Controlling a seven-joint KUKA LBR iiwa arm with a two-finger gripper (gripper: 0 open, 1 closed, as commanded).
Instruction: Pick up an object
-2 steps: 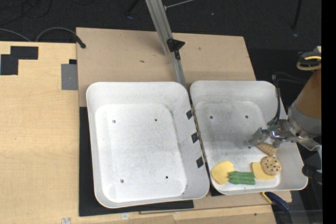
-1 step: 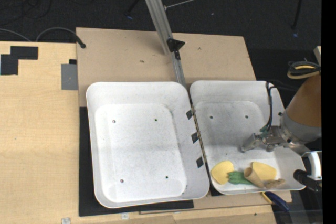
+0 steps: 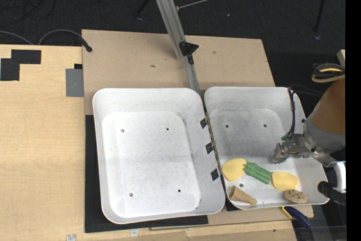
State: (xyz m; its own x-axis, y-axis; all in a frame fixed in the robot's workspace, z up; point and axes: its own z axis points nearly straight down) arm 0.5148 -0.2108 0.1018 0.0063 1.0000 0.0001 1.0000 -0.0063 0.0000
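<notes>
Now the hand, grip state unreadable, is hovering above the green object; next, descending onto it.

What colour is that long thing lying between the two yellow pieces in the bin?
Green. The long piece shows plainly in the camera view, in the right bin.

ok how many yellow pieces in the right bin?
2. One yellow piece lies near the bin's left wall; the other yellow piece lies right of the green piece between them. None looks hidden.
</notes>
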